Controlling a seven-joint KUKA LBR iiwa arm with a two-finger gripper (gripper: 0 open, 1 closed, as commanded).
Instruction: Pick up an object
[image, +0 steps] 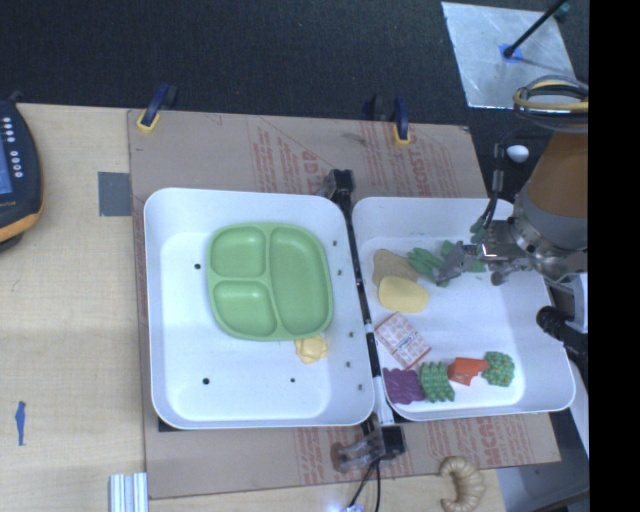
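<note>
My gripper (458, 262) reaches in from the right, low over the upper part of the right bin (540, 405). Its tip is against the right end of a dark green vegetable piece (428, 260). Just to the left lie a tan piece (388, 263) and a yellow lump (402, 294). A pink-and-white patterned packet (402, 340) is in the bin's middle left. Along the near edge sit purple grapes (402, 385), a green leafy piece (436, 382), an orange carrot (466, 370) and a broccoli (499, 368).
The left bin (170, 300) holds a green divided plate (270, 280) and a small yellow item (311, 349) just below it. A tan curled object (462, 483) lies on the bench in front of the right bin. A handheld pendant (15, 170) sits at far left.
</note>
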